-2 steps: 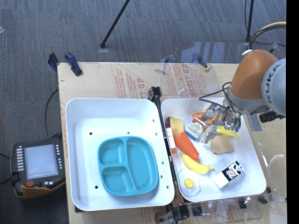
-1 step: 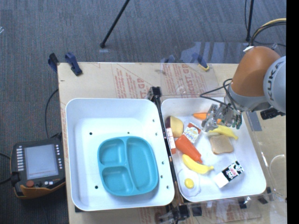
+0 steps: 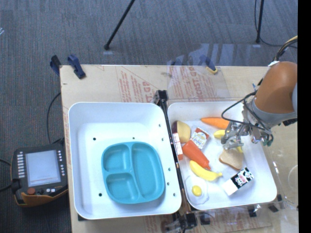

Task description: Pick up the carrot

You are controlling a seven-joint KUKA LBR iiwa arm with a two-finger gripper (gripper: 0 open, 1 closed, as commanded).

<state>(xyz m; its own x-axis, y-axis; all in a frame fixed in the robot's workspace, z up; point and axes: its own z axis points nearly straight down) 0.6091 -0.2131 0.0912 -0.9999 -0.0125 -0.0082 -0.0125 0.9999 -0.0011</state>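
The carrot [image 3: 215, 122] is a smooth orange cone lying on its side near the back of the right bin [image 3: 270, 178], tip pointing left. My gripper [image 3: 233, 142] hangs low over the bin just right of and in front of the carrot, above a slice of toast [image 3: 231, 159]. Its fingers [image 3: 228, 141] look spread, with nothing between them, so it is open. The carrot lies free, a short gap from the gripper. A small yellow piece [image 3: 219, 134] sits between the carrot and the gripper.
The right bin also holds an orange-red sausage shape [image 3: 195, 153], a banana [image 3: 204, 171], a fried egg [image 3: 197, 191], a milk carton [image 3: 240, 179], a white packet [image 3: 199, 139] and a tan wedge [image 3: 183, 130]. The left bin [image 3: 82, 130] holds a blue divided plate [image 3: 132, 171].
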